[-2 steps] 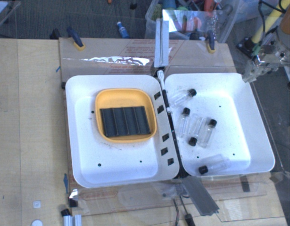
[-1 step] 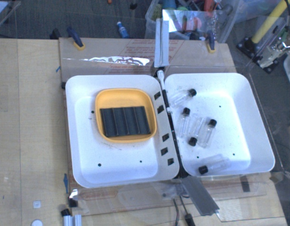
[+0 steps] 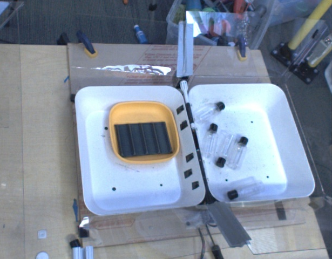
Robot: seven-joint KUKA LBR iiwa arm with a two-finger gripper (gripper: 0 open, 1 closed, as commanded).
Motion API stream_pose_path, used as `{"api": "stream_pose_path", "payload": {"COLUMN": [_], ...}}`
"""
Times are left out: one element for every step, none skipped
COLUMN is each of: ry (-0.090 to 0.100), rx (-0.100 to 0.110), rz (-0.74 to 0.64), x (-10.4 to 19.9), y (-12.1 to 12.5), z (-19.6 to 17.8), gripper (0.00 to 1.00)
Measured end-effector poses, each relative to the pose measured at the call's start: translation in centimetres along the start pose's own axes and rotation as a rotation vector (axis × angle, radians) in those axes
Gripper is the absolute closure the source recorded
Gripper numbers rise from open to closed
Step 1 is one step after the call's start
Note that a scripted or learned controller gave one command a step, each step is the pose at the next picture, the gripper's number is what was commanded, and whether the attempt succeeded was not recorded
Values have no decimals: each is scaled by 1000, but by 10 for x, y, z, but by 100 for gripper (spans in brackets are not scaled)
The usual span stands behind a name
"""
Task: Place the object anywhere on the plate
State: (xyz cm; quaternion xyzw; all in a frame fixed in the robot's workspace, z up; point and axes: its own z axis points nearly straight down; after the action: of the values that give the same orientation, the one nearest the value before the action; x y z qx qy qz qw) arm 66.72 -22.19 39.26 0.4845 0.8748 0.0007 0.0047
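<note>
While the vials (image 3: 225,144) lie loose in the bin right of the plate (image 3: 144,108), the smart play is to pick one clear of its neighbours, grip it across the body, and set it beside the dark block (image 3: 143,139) on the plate. The gripper's state, and its offset from the vials, I cannot tell.

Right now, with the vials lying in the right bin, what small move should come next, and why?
Probably bring the arm in over the right bin above one clear vial with a black cap. The vials all lie there, while the yellow plate in the left bin carries a dark ridged block.
</note>
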Motion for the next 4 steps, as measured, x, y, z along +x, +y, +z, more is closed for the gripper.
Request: {"api": "stream_pose_path", "payload": {"ry": [0, 5, 6, -1], "rx": [-2, 0, -2, -5], "rz": [-329, -642, -1043, -1448], "x": [-1, 3, 5, -1], "y": [1, -4, -9, 1], "z": [-45, -45, -45, -45], "gripper": [100, 100, 100, 100]}}
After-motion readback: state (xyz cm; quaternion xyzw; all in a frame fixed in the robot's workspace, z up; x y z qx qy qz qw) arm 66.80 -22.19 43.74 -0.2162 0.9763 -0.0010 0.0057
